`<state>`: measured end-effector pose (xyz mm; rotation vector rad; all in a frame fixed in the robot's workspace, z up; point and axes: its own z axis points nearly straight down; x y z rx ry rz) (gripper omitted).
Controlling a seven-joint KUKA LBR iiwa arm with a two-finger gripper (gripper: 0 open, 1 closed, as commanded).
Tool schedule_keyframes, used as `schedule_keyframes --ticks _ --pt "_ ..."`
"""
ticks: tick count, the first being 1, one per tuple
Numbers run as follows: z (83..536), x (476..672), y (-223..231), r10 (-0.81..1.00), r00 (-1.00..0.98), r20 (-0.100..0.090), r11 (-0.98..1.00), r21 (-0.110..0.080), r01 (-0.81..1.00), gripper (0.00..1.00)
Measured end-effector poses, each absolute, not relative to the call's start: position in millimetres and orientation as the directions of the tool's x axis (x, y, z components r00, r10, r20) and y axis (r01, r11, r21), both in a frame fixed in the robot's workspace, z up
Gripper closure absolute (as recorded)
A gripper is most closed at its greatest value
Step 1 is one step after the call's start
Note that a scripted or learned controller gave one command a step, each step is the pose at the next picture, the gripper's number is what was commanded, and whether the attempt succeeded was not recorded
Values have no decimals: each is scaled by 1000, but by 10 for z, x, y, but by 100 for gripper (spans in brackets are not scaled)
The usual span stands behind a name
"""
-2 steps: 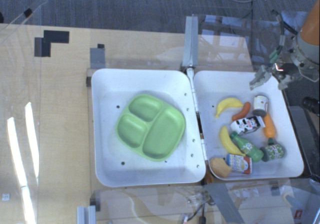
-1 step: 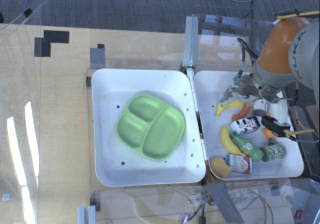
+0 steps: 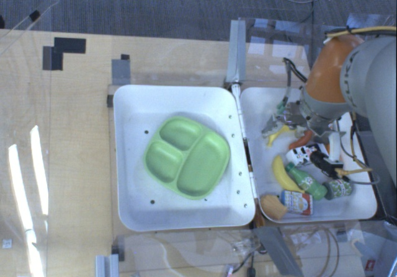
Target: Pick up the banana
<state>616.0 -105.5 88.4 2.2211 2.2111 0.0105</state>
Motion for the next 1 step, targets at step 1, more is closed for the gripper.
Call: schedule_keyframes --ticks 1 --pt "880 6546 -1170 983 -184 -3 184 9 983 0"
